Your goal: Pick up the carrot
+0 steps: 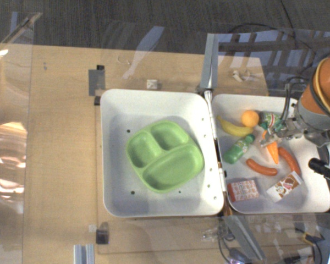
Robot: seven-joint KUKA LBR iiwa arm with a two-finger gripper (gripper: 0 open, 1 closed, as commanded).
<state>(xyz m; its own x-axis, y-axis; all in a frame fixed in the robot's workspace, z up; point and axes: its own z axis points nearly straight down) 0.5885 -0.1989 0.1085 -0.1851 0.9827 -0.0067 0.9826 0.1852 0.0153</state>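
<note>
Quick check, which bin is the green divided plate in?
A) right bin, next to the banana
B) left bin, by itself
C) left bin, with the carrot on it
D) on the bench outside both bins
B: the green divided plate lies alone in the left bin, while the carrot sits in the right bin with the other food items.

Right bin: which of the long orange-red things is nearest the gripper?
The carrot, short and tapered, right under the gripper. The two sausages lie lower in that bin.
</note>
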